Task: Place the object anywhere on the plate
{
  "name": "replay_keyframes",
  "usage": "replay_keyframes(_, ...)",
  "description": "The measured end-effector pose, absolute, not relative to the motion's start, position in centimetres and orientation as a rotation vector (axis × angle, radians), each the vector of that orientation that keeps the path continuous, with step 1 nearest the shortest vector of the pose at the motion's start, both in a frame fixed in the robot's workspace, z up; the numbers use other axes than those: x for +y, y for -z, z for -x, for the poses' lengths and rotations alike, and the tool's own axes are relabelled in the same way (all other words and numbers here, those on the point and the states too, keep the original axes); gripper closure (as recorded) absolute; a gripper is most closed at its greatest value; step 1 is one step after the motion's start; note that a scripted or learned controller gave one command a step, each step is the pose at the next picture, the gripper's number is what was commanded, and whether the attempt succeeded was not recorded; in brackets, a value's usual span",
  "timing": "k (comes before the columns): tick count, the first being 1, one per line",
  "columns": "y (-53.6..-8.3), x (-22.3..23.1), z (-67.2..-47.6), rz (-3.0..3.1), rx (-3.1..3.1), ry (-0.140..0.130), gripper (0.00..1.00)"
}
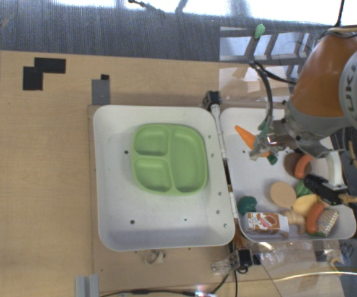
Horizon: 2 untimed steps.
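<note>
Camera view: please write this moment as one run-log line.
gripper: over right bin, at carrot | fingers: cannot tell | plate: left bin, no object on it

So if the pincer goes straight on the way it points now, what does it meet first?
Probably the orange carrot in the right bin, just ahead of the pincer; the two may already touch, since depth is unclear.

matt green plastic plate (169, 158) in a smooth white plastic bin (113, 184) on a wood-look bench (36, 184).

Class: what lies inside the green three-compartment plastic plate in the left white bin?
The green three-compartment plastic plate shows bare compartments, with no toy on it. Nothing covers it, so every section is visible. The orange toy carrot lies in the right white bin.
</note>
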<state>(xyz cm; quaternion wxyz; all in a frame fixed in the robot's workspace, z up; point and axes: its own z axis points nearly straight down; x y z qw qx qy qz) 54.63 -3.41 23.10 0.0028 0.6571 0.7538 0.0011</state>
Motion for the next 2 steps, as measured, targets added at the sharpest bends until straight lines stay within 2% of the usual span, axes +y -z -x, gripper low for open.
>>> replay_keyframes(1,-24.05,6.00,-62.63,-2.074,2.355,-0.011,1.00)
replay_keyframes(2,-24.02,5.49,-62.62,-2.081,2.347,-0.005,0.00)
